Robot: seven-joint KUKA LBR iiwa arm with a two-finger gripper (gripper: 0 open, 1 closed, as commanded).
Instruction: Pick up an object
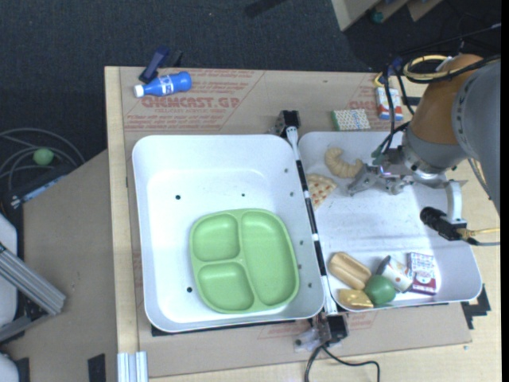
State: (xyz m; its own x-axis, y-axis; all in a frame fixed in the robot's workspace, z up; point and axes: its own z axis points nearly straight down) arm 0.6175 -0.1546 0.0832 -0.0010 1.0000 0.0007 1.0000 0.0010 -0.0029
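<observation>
Cardboard-topped bench carries two white bins; inside the right bin, the gripper hangs with jaws spread, nothing between them, beside the croissant.

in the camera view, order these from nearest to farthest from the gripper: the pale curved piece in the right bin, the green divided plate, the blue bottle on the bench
Measured from the gripper, low in the right bin's far half:
1. Pale curved piece, just to the gripper's left in the same bin.
2. Green divided plate, in the left bin, toward the near side.
3. Blue bottle, on the bench beyond the left bin's far corner.
</observation>
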